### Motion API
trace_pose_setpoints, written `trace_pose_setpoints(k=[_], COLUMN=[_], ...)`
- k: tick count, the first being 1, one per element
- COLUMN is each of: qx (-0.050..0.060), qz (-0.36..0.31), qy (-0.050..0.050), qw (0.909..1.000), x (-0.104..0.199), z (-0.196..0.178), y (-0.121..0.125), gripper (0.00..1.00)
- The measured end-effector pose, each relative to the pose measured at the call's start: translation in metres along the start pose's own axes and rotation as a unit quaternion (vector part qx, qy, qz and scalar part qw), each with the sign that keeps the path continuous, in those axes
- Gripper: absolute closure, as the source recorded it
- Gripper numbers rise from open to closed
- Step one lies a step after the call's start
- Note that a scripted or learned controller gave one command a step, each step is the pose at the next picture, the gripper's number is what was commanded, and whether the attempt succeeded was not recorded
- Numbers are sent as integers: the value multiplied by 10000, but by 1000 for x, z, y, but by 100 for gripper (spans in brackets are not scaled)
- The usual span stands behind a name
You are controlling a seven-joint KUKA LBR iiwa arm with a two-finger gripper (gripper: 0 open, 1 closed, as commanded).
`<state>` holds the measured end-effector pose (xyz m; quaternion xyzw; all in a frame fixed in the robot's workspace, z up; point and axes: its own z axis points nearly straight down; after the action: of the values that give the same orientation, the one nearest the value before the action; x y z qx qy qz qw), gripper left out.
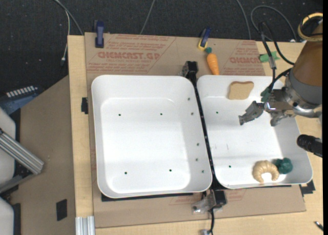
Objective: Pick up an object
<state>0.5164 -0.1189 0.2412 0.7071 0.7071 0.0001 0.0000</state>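
My gripper (259, 119) hangs over the middle of the right bin (225, 141), its two fingers spread apart and open with nothing between them. A tan slice of toast (240, 90) lies at the bin's far edge, just up and left of the gripper. A beige croissant (266, 171) rests in the near right corner, touching a small dark green object (283, 165). Both sit well below the gripper.
The left bin (102, 126) sits beside the right one, with a black divider (201, 126) between them. An orange carrot (212, 63) lies outside the bins on the cardboard behind the right bin. Clamps and cables line the bench's far edge.
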Motion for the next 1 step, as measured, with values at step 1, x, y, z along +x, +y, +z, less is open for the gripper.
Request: trace_pose_setpoints(k=[1], qx=[15], qz=[-10], qy=[4], qw=[10000], x=[15], z=[38], y=[57], gripper=[0])
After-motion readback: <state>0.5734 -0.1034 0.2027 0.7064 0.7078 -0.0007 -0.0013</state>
